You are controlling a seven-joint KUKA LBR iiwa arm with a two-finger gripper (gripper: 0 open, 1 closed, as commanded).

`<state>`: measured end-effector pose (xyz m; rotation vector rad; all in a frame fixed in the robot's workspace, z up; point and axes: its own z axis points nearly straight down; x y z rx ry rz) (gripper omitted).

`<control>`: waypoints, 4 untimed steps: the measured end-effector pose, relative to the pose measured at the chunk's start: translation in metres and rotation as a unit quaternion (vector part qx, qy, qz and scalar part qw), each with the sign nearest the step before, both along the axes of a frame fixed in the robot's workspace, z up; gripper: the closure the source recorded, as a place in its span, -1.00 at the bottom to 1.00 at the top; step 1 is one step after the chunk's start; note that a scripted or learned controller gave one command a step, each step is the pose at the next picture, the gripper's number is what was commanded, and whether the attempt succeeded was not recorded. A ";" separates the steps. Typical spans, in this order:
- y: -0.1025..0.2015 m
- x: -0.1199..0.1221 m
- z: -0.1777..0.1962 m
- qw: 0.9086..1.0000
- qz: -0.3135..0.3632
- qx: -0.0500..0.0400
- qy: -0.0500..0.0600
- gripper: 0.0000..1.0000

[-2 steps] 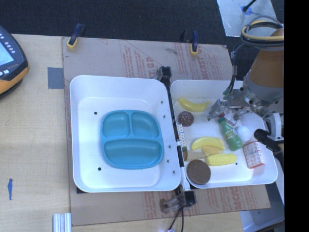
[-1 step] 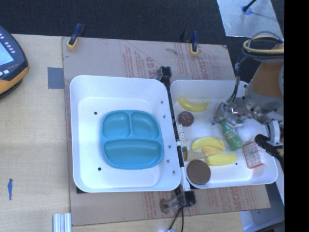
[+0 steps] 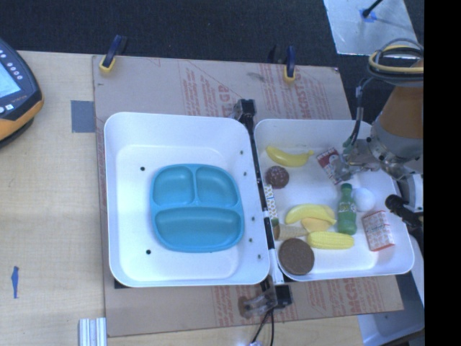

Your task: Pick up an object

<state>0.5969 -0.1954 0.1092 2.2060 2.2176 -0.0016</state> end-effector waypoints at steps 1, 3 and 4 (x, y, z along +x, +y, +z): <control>0.000 0.000 -0.001 1.000 0.001 0.000 0.001 -1.00; 0.048 0.060 -0.004 1.000 0.001 0.005 0.005 -1.00; 0.023 -0.021 -0.012 1.000 -0.001 0.002 -0.001 -1.00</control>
